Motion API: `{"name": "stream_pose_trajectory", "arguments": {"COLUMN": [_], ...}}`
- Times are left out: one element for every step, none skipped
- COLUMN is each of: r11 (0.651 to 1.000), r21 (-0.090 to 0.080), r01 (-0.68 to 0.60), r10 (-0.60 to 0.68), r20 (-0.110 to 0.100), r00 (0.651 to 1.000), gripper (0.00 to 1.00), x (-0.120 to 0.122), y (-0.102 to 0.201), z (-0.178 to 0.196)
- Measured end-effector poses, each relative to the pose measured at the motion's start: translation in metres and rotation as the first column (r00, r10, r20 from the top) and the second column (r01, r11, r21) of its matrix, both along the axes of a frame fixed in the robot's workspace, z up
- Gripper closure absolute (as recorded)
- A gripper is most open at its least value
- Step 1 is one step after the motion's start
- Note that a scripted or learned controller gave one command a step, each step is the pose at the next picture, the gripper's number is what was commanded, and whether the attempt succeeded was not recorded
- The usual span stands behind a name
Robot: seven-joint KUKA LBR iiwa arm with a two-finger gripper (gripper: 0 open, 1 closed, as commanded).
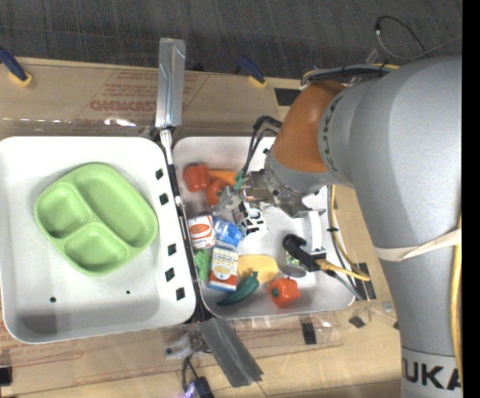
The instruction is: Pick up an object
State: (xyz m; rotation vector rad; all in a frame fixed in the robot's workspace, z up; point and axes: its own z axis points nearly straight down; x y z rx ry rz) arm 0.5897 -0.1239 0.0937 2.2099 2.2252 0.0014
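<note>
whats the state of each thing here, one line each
green plate: right side up, flat in the left bin
carton: lying flat in the right bin
red pepper: loose, at the right bin's edge
green pepper: lying against the carton
gripper: down over the pile, grip unclear

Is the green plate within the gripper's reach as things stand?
Probably yes: nothing covers the green plate in the left bin, and the gripper hangs over the neighbouring right bin.
</note>
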Motion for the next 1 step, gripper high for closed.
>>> {"name": "stream_pose_trajectory", "arguments": {"r11": [1.0], "r21": [-0.001], "r01": [-0.001], "r10": [0.001], "r20": [-0.002], "r00": [1.0], "gripper": [1.0], "x": [-0.0002], "y": [-0.0006], "z": [0.0077]}}
